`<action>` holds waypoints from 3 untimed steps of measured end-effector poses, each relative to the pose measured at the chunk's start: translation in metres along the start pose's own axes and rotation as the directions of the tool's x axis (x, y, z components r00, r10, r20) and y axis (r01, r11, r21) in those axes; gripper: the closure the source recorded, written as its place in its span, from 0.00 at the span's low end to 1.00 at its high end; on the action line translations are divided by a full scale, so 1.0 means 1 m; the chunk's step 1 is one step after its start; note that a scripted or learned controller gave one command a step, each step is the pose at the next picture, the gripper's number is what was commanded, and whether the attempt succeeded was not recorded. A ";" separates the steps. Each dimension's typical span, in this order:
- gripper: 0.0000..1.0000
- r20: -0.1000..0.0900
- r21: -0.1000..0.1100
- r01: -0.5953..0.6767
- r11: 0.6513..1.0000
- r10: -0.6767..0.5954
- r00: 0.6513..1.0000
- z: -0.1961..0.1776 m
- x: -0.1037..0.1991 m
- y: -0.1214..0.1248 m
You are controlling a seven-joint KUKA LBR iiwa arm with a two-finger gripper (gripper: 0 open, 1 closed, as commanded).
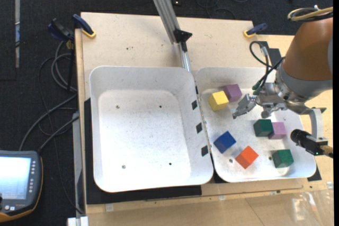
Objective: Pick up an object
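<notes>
Gripper (253, 107) over right bin (304, 169), fingers spread, nothing between them — dark green cube (262, 127) just below it, purple cube (232, 92) and yellow cube (217, 99) to its left.

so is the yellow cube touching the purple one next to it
Touching. The camera view shows the yellow cube and the purple cube pressed edge to edge, with no white bin floor between them.

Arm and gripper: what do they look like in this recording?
The arm is grey with a broad, rounded orange band above the wrist. Black cables loop along its left side. The gripper is grey metal with two slim fingers, and a small black cylindrical part sits on a white bracket beside it.
</notes>
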State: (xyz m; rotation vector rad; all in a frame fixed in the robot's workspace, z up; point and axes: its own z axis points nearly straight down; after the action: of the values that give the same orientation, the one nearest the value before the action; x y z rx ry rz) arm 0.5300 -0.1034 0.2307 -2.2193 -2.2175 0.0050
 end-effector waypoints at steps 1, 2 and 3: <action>0.00 0.000 0.000 0.000 1.000 0.000 1.000 0.043 -0.001 0.000; 0.00 -0.001 0.002 0.000 1.000 0.000 1.000 0.105 0.001 0.005; 1.00 0.001 -0.007 0.000 1.000 0.000 1.000 0.091 0.001 0.007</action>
State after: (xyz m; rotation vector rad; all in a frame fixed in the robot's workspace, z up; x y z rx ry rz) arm 0.5369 -0.1027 0.1398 -2.2235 -2.2219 -0.0015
